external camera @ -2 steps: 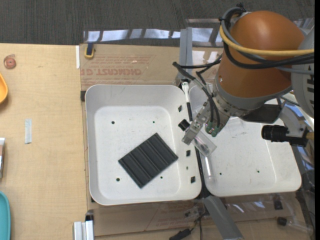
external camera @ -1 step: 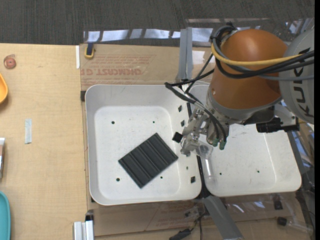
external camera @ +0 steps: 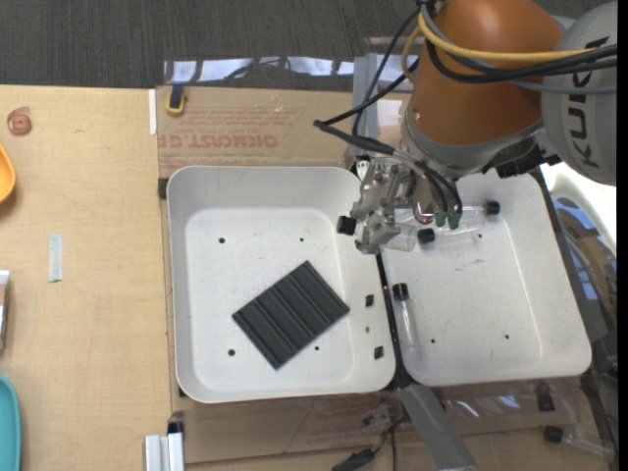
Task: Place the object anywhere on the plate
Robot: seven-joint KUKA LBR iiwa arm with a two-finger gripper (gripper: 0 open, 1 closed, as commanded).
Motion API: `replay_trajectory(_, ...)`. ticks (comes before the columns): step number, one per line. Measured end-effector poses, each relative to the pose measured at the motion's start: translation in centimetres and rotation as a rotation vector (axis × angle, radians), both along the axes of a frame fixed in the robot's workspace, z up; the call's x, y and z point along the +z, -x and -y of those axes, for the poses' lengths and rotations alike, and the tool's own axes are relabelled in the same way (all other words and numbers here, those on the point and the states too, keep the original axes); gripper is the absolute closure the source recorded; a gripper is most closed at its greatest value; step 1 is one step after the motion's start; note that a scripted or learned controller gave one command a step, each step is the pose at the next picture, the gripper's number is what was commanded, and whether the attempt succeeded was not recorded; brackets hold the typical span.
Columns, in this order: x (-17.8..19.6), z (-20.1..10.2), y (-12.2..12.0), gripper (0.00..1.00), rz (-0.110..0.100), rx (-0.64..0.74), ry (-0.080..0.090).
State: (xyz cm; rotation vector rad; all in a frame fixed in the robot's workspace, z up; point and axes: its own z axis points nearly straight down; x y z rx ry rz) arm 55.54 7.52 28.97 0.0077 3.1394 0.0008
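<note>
A dark grey ribbed plate [external camera: 290,314] lies at a slant on the floor of the left bin [external camera: 196,263]. A clear thin tube with a black cap [external camera: 402,312] lies in the right bin [external camera: 530,312], close to its left wall. A second clear tube with a black end [external camera: 479,208] rests near the back of that bin, partly under the arm. My gripper [external camera: 378,232] hangs over the seam between the two bins, above and right of the plate. The wrist's metal parts and cables hide what is under it.
A small black piece [external camera: 345,225] sits by the left bin's right wall, and two smaller black bits [external camera: 370,300] lie near the seam. The orange wrist [external camera: 481,57] looms over the right bin's back. Brown cardboard [external camera: 255,130] lies behind the bins.
</note>
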Motion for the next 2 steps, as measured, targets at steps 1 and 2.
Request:
replay_trajectory(1, 1.9, 0.8, 0.4, 1.0, 0.001, 0.343, 0.0)
replay_trajectory(2, 5.4, 2.7, 4.0, 1.0, 0.001, 0.59, 0.0)
